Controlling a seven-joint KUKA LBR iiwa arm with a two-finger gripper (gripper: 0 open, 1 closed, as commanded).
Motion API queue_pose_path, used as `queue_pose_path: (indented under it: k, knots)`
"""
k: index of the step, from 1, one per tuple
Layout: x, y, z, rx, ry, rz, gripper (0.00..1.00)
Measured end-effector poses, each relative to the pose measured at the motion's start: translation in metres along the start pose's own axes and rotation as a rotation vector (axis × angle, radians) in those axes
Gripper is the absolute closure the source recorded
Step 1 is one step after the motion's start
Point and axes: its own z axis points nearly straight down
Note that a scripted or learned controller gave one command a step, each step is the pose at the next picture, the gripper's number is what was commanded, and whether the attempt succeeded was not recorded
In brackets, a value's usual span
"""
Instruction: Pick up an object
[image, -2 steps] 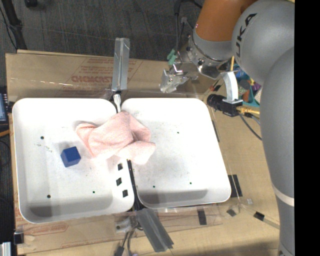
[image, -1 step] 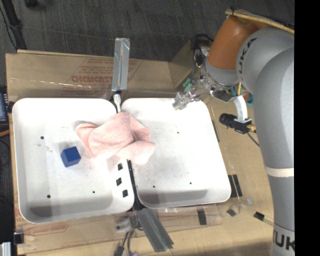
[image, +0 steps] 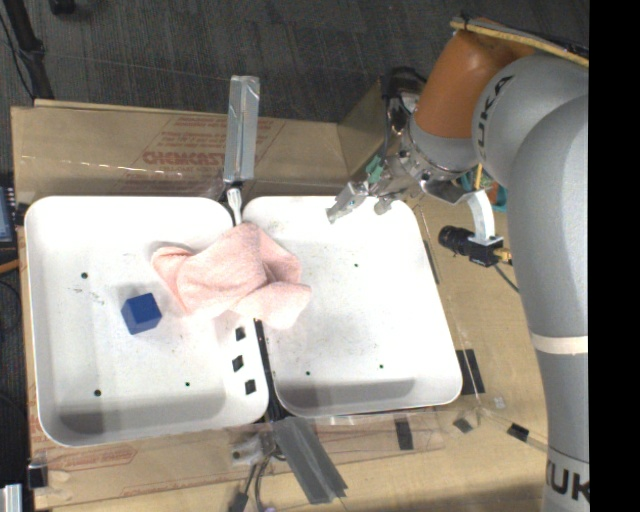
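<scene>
Right now my claw (image: 362, 204) hangs over the far edge of the right bin (image: 400, 330), near its back left corner, with nothing between its fingers. Both fingers (image: 343, 209) show as pale metal tips a little apart, so I would call the claw narrowly spread and holding nothing. My grey arm (image: 545, 200) comes in from the right, its orange band (image: 455, 85) sitting just above the wrist. A crumpled pink cloth (image: 235, 272) lies draped across the divide between the two bins, most of it in the left bin (image: 60, 300) and one fold spilling over into the right one. It is well apart from my claw, nearer the camera and to the left. A small blue cube (image: 142, 312) rests on the floor of the left bin, just beside the cloth on its left but not touching it. Cardboard (image: 120, 140) lies under the bins behind them.
</scene>
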Motion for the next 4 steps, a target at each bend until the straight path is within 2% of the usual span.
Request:
queue_pose_path:
  k: [1,2,3,4]
  knots:
    - [0.063,-0.015,0.117,0.002,0.001,0.039,0.0]
    - [0.064,-0.022,0.124,0.001,0.001,-0.027,0.0]
    - [0.064,-0.022,0.113,0.002,0.002,-0.031,1.0]
    - [0.084,-0.022,0.023,-0.002,-0.001,0.073,1.0]
